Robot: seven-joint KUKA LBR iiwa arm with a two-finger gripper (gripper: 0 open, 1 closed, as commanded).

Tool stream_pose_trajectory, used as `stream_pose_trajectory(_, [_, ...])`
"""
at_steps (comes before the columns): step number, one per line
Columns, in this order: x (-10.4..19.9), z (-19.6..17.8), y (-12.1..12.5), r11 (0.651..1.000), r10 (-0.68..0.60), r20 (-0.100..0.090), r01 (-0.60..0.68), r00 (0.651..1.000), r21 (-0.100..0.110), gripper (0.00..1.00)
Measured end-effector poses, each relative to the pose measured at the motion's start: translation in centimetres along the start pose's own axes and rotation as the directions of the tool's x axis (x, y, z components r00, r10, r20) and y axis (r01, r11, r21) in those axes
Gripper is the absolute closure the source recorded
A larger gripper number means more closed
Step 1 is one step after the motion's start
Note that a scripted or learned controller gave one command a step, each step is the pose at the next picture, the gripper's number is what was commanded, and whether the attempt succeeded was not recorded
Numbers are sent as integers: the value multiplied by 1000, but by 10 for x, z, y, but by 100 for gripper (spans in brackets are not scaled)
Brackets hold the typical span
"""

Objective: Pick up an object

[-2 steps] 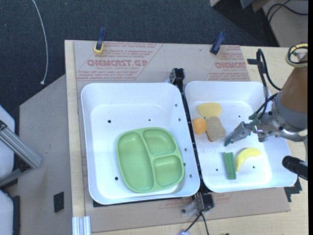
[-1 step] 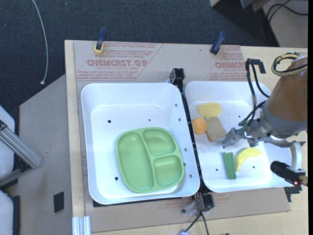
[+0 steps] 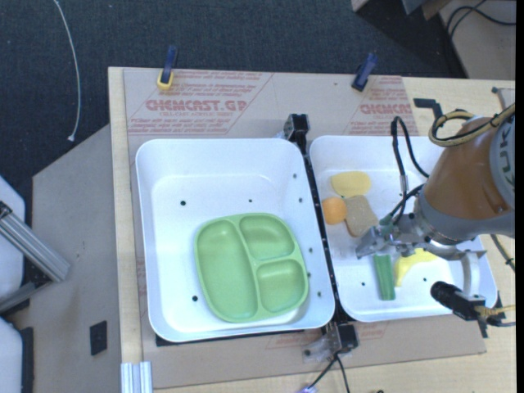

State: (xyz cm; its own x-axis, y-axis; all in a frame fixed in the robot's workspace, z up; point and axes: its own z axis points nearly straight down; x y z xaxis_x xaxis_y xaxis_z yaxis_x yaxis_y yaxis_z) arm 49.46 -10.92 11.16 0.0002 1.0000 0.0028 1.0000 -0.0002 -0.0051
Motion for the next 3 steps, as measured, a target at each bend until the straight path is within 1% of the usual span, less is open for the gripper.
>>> stream_pose_trajectory(1, [0, 28, 0, 1000, 1, 1, -1, 1000, -1, 0])
stream_pose_trajectory(2, [1, 17, 1, 1000, 1, 1, -1, 1000, -6, 100])
stream_pose_trajectory(3, [-3, -45, 0, 1000, -1, 5, 1, 1000, -12, 100])
